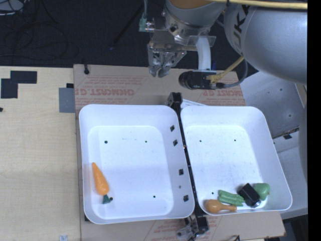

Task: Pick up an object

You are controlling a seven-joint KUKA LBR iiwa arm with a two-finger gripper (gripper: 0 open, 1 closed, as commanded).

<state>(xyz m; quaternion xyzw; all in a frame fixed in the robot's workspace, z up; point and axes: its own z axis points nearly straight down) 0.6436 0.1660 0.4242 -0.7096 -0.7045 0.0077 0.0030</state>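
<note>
An orange toy carrot [100, 179] with a green stub lies near the front left corner of the left bin [125, 115]. In the front right corner of the right bin [225, 115] sit a green pea pod [230, 198], an orange pear-shaped toy [218, 206], a black block [249, 194] and a green piece [262, 189], bunched together. My gripper [161, 70] hangs high above the cardboard behind the bins, fingertips close together with nothing between them.
Brown cardboard [120, 87] lies under and behind both bins. A black clip strip [179, 149] joins the bins along the middle. The grey arm fills the upper right. Wooden bench surface [35, 159] spreads to the left.
</note>
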